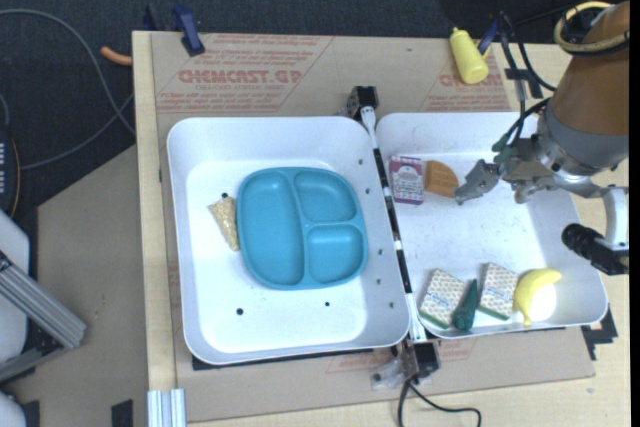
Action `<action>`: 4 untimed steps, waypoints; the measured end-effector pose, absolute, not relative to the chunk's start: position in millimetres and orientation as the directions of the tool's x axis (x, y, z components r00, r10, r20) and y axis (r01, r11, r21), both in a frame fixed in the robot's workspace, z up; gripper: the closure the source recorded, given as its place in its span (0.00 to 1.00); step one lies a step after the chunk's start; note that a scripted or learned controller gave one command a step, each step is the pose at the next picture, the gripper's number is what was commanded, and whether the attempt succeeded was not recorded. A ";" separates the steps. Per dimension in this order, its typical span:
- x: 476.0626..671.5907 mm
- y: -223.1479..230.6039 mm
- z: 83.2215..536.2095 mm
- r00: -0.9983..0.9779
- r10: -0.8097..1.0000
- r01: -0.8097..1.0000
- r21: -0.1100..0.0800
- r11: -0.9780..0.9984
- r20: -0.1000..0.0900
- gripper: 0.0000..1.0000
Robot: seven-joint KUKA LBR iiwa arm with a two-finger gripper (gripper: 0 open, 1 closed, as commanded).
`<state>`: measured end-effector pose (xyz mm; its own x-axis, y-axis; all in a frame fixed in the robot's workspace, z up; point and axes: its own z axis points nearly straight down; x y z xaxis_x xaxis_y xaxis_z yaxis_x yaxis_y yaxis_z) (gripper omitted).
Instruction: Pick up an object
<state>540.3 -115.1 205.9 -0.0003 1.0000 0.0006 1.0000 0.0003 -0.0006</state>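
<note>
My gripper (497, 191) hangs over the upper middle of the right bin (572, 227), open, with nothing between its fingers. Its left finger (472, 184) points toward a brown, biscuit-like piece (441, 177) just to its left, apart from it. A small pink and white box (406, 180) lies beside that piece, against the bin's left wall. Along the front of this bin lie two pale green-edged packets (443, 296) (497, 288), a dark green stick (465, 308) between them, and a yellow banana-like fruit (535, 294).
The left bin (195, 245) holds a blue divided plate (300, 226) with a tan crumbly piece (226, 219) at its left side. A yellow object (467, 56) and a blue clamp (186, 27) sit on the board behind the bins. A black part (595, 247) juts in at right.
</note>
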 end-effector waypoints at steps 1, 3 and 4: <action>585.3 -106.1 149.1 -0.001 1.000 1.000 -0.001 0.001 0.000 0.00; 642.8 -107.2 99.3 -0.002 1.000 1.000 0.012 0.003 -0.001 1.00; 660.4 -56.2 186.0 -0.001 1.000 1.000 0.003 0.001 0.000 1.00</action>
